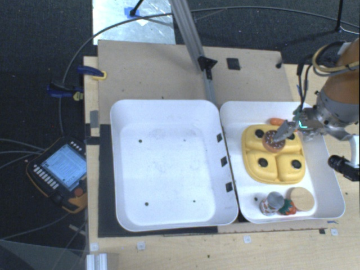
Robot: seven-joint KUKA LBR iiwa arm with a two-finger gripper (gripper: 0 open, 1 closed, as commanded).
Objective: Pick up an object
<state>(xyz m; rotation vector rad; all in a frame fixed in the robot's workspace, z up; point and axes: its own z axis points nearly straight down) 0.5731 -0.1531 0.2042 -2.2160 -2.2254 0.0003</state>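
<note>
Dark carpet and loose cables surround the bench, and on its brown board I have the two white bins side by side, the left bin (163,167) and the right bin (326,179) where everything sits. My gripper (281,133) reaches in from the right and is down over the upper part of the yellow block (274,155), with a small brownish round object (274,142) right at its tip; whether it is closed on anything I cannot tell from this angle. Just beyond the tip lies a small orange piece (276,121). Nearer the camera from the gripper, past the yellow block, sit a grey cup-like object (273,201), a tan disc (302,198) and a red and green bit (288,208) between them. I judge the brownish piece light and rigid, best pinched across its width. The yellow block looks like moulded plastic or foam, broad, rounded and probably slippery, so I would take its edge instead.
</note>
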